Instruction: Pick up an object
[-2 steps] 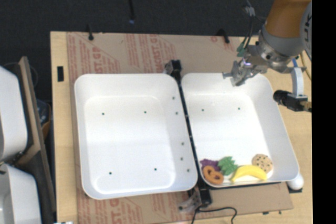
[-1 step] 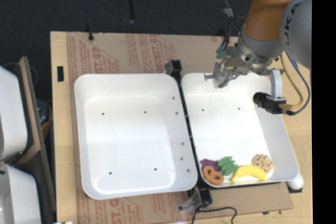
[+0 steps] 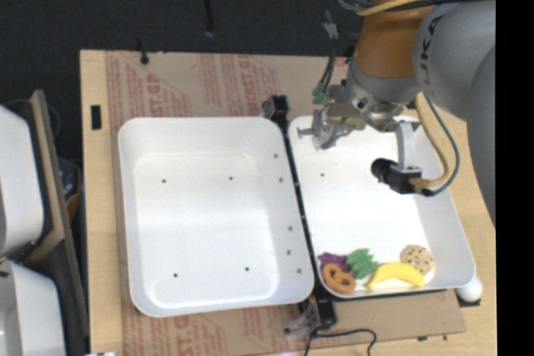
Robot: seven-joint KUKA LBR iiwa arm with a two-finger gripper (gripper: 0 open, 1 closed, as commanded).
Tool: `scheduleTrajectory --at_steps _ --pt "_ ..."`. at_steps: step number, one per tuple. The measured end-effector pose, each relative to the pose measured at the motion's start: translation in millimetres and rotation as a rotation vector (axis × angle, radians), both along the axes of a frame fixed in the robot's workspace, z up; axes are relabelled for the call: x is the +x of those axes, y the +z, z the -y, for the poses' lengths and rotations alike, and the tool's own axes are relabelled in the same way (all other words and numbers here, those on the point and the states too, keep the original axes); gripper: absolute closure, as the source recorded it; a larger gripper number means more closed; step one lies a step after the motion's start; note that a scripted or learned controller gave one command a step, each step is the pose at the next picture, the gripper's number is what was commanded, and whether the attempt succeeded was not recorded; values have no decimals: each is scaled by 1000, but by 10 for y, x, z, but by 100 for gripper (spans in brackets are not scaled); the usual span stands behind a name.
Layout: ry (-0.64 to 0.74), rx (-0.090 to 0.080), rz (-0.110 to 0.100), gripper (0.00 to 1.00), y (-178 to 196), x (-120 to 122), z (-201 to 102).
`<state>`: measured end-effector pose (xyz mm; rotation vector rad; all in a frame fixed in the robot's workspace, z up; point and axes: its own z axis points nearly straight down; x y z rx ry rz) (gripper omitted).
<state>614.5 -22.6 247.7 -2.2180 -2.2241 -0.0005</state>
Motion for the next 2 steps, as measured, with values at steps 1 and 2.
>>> scheduleTrajectory --at_steps 1,2 --pt "1 0 1 100 80 -165 -499" --pt "0 0 0 100 -86 -284 -957"
